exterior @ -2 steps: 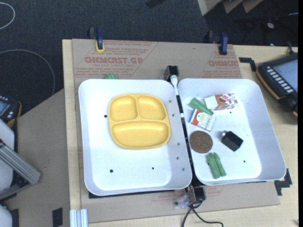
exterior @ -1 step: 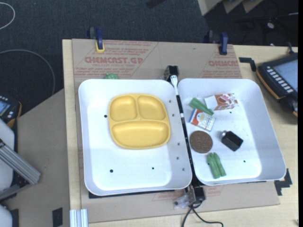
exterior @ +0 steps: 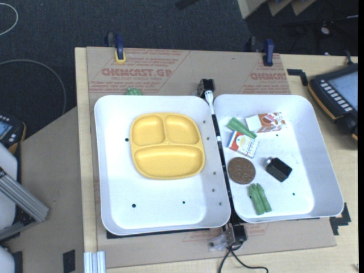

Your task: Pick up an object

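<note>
One yellow divided plate (exterior: 168, 145) is seen in the left bin (exterior: 114, 209). Six small items are counted in the right bin (exterior: 318, 152): two green pieces, two cartons, a brown disc (exterior: 242, 170), a black block (exterior: 278, 169), bunched left of its open right side

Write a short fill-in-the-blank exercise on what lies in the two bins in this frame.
1. The yellow divided plastic plate lies in the ____ white bin.
2. The plate has ____ compartments.
3. The round brown disc lies in the right white bin, near its ____ wall.
4. The small black block lies to the ____ of the disc.

Missing words: left; three; left; right
</note>
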`<action>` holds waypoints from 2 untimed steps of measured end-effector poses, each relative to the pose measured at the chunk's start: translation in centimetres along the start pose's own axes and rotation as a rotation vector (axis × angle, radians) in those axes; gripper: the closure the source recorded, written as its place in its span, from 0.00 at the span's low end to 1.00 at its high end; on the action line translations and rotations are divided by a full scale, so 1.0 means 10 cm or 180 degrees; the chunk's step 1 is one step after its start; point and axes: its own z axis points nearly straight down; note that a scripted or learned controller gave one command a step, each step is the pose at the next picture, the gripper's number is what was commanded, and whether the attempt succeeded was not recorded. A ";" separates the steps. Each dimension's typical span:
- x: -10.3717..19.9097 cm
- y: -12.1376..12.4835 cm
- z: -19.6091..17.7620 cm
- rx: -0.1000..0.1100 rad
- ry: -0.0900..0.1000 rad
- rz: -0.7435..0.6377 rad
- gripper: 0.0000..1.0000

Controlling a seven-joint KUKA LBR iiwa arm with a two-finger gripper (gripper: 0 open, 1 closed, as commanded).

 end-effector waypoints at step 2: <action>-0.20 0.00 -0.17 -0.0011 -0.0011 0.0011 1.00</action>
